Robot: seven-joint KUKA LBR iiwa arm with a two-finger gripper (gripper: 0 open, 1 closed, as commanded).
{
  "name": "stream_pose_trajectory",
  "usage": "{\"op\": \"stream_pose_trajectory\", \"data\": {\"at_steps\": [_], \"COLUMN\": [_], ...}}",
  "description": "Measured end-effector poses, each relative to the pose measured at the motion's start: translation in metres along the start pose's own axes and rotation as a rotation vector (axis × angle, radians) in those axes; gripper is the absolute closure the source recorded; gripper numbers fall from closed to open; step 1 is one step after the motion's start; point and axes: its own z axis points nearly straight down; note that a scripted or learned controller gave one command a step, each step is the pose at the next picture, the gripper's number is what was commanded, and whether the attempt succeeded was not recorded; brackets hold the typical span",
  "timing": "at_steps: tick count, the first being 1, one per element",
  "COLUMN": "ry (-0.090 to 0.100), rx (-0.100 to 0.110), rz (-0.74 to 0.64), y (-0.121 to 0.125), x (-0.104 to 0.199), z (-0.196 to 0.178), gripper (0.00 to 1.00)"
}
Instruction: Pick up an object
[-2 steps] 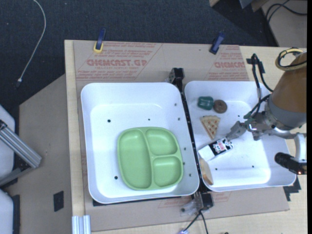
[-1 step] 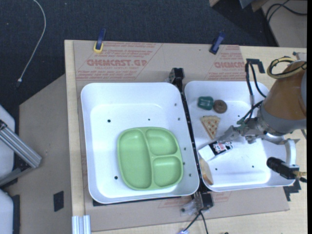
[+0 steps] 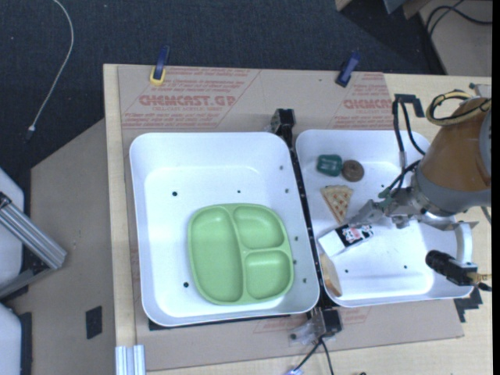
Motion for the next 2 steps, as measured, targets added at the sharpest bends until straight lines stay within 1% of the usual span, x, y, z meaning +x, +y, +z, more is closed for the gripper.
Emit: {"op": "stream_pose_trajectory", "data": {"at_steps": [1,2], "ry": [0.001,-0.002], "rx": [-0.008,0.011], "rz": [-0.001,0.001], "y": [0.003,0.012], "x": [0.001,0.008], "z": [-0.012,-0.059], "gripper": [1.00,1.00]}}
